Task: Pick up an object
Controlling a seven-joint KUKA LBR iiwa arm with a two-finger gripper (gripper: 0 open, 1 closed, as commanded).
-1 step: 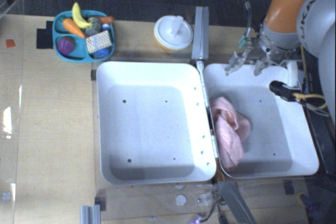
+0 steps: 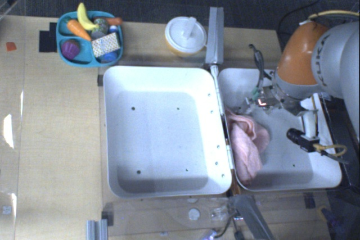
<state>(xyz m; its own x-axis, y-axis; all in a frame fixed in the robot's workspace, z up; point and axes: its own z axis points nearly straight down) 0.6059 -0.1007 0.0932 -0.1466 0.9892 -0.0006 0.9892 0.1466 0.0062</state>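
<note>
Where gripper (image 2: 260, 100) hovers, pink cloth (image 2: 247, 140) adj.

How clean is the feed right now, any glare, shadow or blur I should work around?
Camera view: glare streaks on the clear panel at left; soft shadow along the near wall of the left bin; the pink cloth reads sharp; the claw under the orange band is small, cluttered and hard to read.

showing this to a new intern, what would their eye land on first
Probably the arm's orange band at the right, above the right bin, and the pink cloth bunched against that bin's left wall. Next, the blue tray of toy food at the top left.
</note>
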